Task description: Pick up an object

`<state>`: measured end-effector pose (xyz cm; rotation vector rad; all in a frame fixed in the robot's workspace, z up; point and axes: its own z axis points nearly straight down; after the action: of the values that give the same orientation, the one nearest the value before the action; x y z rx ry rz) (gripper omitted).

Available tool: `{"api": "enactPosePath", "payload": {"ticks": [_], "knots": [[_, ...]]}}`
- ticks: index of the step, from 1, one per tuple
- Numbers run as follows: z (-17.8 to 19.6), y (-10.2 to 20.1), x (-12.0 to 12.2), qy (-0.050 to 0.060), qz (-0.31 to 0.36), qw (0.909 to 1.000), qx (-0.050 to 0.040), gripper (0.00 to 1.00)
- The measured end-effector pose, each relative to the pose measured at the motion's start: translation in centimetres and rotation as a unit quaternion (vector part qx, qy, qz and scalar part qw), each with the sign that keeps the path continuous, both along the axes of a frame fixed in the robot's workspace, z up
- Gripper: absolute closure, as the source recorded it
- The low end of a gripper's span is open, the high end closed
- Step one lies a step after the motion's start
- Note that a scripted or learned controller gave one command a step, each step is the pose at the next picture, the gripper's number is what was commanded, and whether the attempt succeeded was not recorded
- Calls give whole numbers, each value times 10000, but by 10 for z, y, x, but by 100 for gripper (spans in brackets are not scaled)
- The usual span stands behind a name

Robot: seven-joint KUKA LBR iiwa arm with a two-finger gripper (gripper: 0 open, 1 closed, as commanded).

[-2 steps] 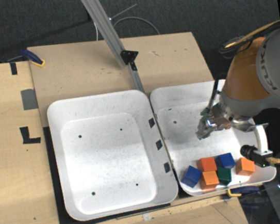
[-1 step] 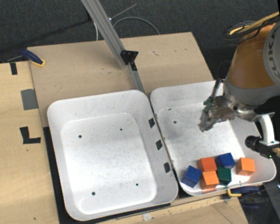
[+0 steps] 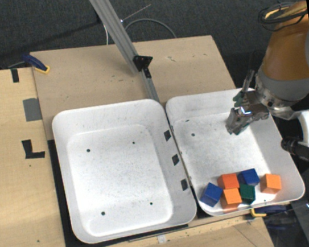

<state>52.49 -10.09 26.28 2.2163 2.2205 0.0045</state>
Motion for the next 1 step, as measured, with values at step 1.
{"api": "enactPosePath", "payload": {"ticks": [1], "knots": [[-8,46,6,33,16,10000,8,100]]}}
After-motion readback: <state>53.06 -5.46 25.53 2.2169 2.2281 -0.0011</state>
